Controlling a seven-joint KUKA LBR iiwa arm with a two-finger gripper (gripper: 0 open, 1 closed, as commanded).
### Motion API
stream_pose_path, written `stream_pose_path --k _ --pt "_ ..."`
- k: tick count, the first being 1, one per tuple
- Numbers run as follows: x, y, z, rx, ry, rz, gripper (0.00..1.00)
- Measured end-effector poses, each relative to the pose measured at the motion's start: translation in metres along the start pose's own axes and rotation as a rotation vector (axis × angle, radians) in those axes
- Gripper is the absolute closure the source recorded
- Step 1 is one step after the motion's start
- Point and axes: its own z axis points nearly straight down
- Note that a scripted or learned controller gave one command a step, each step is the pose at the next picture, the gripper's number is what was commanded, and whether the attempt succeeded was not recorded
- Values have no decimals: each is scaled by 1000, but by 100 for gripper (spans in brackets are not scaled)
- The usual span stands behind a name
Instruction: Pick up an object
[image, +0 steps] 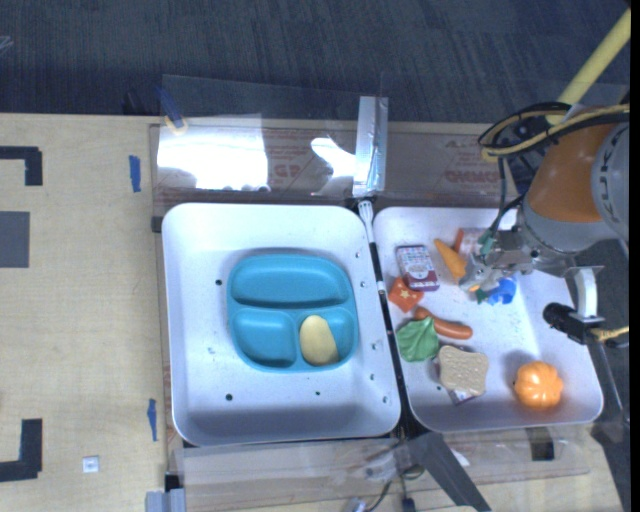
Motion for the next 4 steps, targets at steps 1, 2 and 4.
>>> stream_pose_path --k 1,2,4 --pt "15 61 32 26 0 96 100" --pt "0 61 33 29 11 83 100" --pt "23 64 -6 -2 -3 4 0"
